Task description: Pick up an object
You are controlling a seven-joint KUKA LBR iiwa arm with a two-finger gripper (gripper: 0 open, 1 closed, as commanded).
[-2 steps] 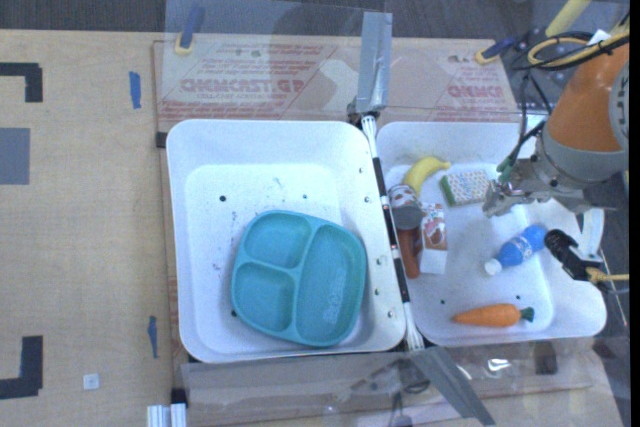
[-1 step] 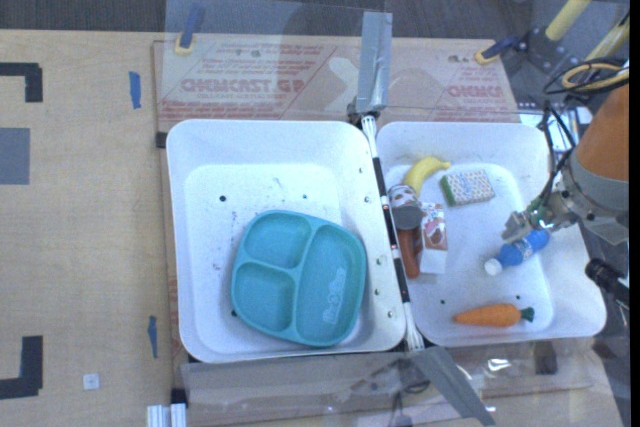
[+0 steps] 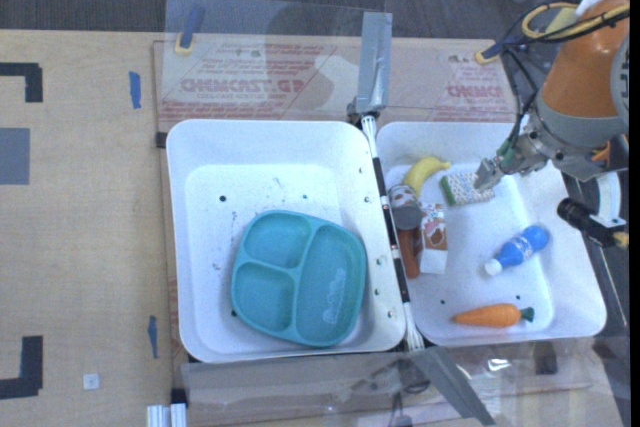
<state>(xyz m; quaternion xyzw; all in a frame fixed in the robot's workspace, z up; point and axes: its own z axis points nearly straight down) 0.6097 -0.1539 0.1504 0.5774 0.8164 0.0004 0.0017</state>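
Looking at the right bin, I see the gripper low in its upper part, its tip touching a small patterned sponge; whether the jaws are wide, narrow or clamped on it I cannot tell. Just left of the sponge lies a banana. Below that, against the bin's left wall, sit a dark bottle and a small carton, side by side. A blue bottle lies right of centre, well below the gripper, and a carrot rests near the bottom edge. The left bin holds a teal divided plate. Cardboard at the upper centre carries red lettering I cannot read.
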